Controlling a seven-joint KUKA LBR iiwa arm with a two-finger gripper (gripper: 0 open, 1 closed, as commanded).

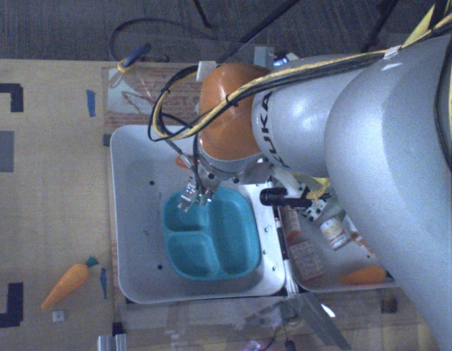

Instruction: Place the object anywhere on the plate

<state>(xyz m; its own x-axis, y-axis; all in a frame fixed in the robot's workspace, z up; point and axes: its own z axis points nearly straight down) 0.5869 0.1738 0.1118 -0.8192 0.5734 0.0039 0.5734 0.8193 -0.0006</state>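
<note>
— So where does the gripper point(195, 196) stand against the plate point(211, 234)?

— Right over its upper-left corner. The blue plate lies in the left bin point(131, 196), and most of its three wells spread away from the fingertips toward the lower right — so any release point sits a short way that way, not further out over the bin floor.

— And the object? Is it in the fingers?

— I can't make out anything between them. The tips look metallic and close together, but from this slant I cannot tell whether they are parted, closed, or pinched on something small.

— What else could be the object, then?

— A carrot point(65, 284) lies on the bench, well off to the lower left of the gripper, outside the bin, its long axis running from lower left up to its green top at the upper right. Behind the gripper, to its right, the other bin point(321, 269) holds a small jar point(333, 232) and an orange piece point(363, 275).

— So the coming move?

— My guess — if something is held, shift slightly toward the plate's middle and let go.
</note>
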